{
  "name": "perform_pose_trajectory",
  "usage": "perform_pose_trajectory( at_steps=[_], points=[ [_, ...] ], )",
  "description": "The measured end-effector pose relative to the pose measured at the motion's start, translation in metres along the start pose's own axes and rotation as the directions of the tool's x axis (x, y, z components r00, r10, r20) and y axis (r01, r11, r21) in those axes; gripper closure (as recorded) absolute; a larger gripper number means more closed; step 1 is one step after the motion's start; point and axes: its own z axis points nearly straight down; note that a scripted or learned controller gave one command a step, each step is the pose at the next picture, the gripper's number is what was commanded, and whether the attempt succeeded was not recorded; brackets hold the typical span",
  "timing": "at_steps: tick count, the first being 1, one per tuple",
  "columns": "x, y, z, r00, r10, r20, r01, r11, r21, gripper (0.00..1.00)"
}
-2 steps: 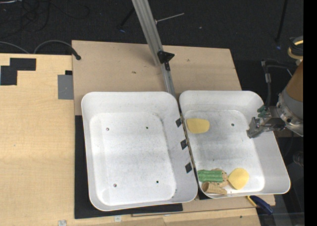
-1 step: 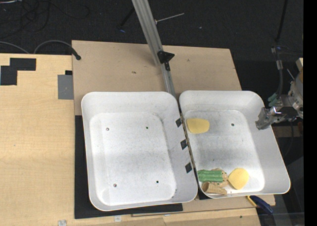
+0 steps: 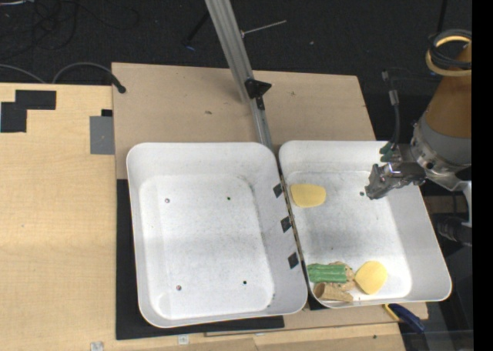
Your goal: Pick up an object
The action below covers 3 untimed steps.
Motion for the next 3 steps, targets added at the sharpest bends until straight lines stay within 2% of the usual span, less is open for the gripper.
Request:
perform_pose_trajectory(
  at_steps=[2,3],
  points=[
    [0.101,0.015,-0.002,1.000,0.001,0.001,-0.001,1.000,-0.001,1.00],
    [0.157,0.031,0.011,1.000,0.000,0.001,0.000,1.000,-0.001,1.00]
  ],
)
